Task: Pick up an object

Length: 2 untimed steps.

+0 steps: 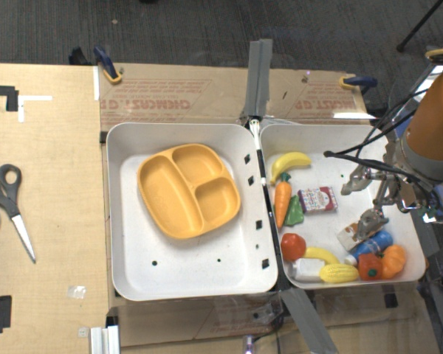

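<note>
Overhead cam, single view: I've got two white bins side by side on the bench. Left bin (125, 271) carries a yellow-orange divided plate (189, 189) with three compartments, sitting tilted, toward the bin's upper half. Right bin (332, 135) has all the pickable toys: banana (290, 163) near the top left, carrot (282, 201) just below it with a green piece (294, 211) touching its lower right, small red-and-white packet (317, 199) beside those toward the centre. Lower left of that bin: tomato (293, 245), then a white block (307, 269) with a yellow piece (321, 255) above it and a corn cob (338, 273) at its right end, all packed close. Lower right corner: orange pumpkin-like toy (392, 259), a red-orange one (370, 267) touching it, a blue item (374, 243) just above them. Arm comes in from the right, orange band at the frame edge, dark cables across the bin's upper right. Gripper (368, 226) is low over the right bin's lower right area, right above the blue item, with a small white-and-brown object (349, 236) just at its left. I cannot tell from this angle what state the gripper is in, or whether it has anything. Off the bins, scissors (12, 201) lie on the bench at far left, and cardboard (170, 94) with blue clamps (107, 63) sits behind the bins.
</note>
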Motion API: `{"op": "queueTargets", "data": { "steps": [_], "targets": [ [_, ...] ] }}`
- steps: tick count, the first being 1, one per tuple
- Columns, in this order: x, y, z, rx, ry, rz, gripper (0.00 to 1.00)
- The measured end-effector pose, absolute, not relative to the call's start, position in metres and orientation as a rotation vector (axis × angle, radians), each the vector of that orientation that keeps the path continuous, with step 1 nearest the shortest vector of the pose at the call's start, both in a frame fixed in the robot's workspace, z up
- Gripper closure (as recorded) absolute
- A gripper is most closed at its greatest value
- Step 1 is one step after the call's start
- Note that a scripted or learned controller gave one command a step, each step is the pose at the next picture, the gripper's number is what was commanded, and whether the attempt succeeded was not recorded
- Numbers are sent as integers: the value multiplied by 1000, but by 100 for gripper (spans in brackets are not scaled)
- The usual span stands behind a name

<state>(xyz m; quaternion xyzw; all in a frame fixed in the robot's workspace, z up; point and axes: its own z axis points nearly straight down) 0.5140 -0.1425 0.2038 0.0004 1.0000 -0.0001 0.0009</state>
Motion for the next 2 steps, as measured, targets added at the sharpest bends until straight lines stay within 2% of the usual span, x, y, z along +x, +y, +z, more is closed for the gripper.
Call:
{"op": "queueTargets", "data": {
  "steps": [1,2],
  "targets": [
    [609,-131,93,-241,3127,-2,0],
    [604,-101,93,-208,3131,0,0]
  ]
}}
